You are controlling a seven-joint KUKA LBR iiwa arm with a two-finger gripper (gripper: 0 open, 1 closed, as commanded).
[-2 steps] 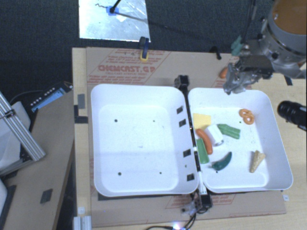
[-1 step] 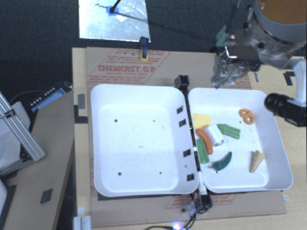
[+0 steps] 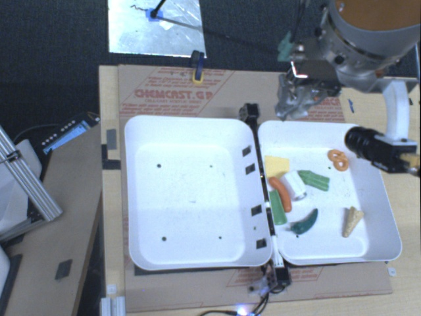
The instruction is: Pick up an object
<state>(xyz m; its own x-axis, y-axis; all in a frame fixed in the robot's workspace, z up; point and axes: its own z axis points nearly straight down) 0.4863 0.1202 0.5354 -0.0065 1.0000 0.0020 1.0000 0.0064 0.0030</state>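
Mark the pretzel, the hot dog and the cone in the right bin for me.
pretzel (image 3: pixel 339 159): camera view, on its orange loop.
hot dog (image 3: pixel 281 193): camera view, middle of its length.
cone (image 3: pixel 351 222): camera view, middle of its tan body.

Both bins are plain white: the left bin (image 3: pixel 187 193) shows only a few dark dots, and black clips line the seam where it meets the right bin (image 3: pixel 375 216). Taking the yellow block (image 3: pixel 276 166) as landmark: just below it lie an orange-red sausage (image 3: pixel 280 191), a white cylinder (image 3: pixel 295 185) and a green strip (image 3: pixel 277 208); to its right, a green piece (image 3: pixel 314 180) and an orange pretzel (image 3: pixel 338 159); farther below right, a dark teal curved piece (image 3: pixel 305 223) and a tan cone (image 3: pixel 352 222).
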